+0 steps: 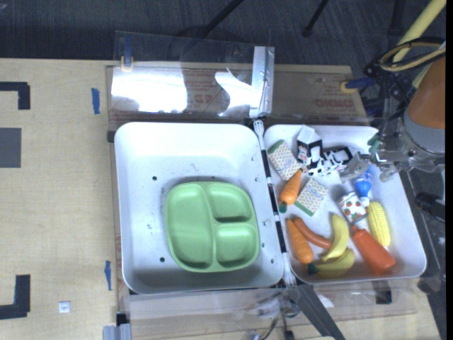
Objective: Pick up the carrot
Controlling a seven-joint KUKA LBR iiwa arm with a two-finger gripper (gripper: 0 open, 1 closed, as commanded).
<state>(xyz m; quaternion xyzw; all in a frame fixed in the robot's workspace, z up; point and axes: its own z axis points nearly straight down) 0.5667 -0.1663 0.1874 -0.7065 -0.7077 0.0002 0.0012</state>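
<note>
Bananas lie frontmost; claw hovers over right bin.

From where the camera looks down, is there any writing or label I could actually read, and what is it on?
No text reads clearly.
Cardboard strip behind the right bin: reddish lettering, too blurred to read.
Patterned packets in that bin: print too small to read.
Black-and-white carton: markings, nothing legible.
</note>
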